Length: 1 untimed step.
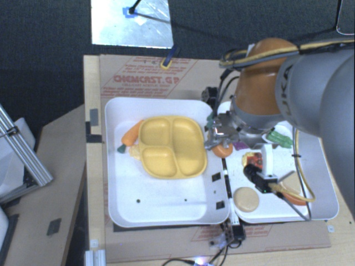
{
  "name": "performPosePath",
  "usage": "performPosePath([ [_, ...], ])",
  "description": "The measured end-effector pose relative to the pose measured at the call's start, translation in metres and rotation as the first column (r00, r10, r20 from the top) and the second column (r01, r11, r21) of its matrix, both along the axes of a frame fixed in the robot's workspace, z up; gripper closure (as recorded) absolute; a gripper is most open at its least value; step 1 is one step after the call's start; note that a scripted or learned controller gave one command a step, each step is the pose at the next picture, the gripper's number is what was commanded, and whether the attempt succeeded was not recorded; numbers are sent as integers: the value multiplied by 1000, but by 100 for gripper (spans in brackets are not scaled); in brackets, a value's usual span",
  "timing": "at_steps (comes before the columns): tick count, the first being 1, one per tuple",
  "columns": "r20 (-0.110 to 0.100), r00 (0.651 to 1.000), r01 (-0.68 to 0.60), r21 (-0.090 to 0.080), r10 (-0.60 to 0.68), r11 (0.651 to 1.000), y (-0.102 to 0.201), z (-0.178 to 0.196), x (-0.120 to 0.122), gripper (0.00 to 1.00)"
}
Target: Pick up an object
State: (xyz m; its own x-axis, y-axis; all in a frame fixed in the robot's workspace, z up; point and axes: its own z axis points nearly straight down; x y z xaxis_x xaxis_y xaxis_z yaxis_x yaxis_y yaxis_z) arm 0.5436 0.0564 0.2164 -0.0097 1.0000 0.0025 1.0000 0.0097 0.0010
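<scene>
Glossy yellow 3-section plate (169, 147) in left bin (119, 201); pincer (215, 139) by rim, grip state unclear.

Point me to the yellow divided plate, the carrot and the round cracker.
yellow divided plate (169, 147): camera view, central ridge between compartments.
carrot (131, 134): camera view, middle of its orange body.
round cracker (247, 199): camera view, centre of top face.

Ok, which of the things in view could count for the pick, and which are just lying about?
In play:
gripper, low at the seam between the bins
orange piece right beside it
yellow tray
carrot
green piece
tan disc

Lying about:
left bin and right bin, just containers
cardboard under them
foil sheet beyond the bench
</scene>
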Motion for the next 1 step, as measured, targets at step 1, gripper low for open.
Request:
performPosePath([
  [1,2,1000,4,-2,-4,1000,4,14,12,100],
])
